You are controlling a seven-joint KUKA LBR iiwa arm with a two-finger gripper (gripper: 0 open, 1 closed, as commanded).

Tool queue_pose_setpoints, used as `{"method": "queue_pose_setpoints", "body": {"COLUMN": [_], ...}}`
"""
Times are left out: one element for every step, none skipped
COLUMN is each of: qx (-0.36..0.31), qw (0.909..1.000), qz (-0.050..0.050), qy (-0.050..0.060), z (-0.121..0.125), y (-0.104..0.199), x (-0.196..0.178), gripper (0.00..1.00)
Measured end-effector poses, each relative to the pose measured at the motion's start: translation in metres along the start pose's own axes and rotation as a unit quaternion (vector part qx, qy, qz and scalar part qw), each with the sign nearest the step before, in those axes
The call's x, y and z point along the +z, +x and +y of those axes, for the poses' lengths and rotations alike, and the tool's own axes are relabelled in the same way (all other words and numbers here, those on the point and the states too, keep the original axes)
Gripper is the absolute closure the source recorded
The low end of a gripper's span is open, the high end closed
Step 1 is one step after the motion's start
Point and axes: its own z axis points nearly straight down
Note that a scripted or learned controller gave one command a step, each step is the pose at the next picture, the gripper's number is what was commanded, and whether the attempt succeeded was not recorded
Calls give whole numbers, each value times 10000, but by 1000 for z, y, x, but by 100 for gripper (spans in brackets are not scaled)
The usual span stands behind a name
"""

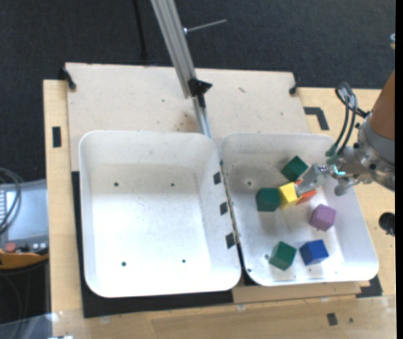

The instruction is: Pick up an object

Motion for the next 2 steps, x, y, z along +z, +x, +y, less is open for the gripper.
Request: {"method": "queue_pose_setpoints", "body": {"qx": [10,18], "qw": [10000,10000], "qz": [-5,-10], "qy": [-23,8], "z": [1,-7], "y": [0,-4], "x": [-2,57], "gripper": [0,0]}}
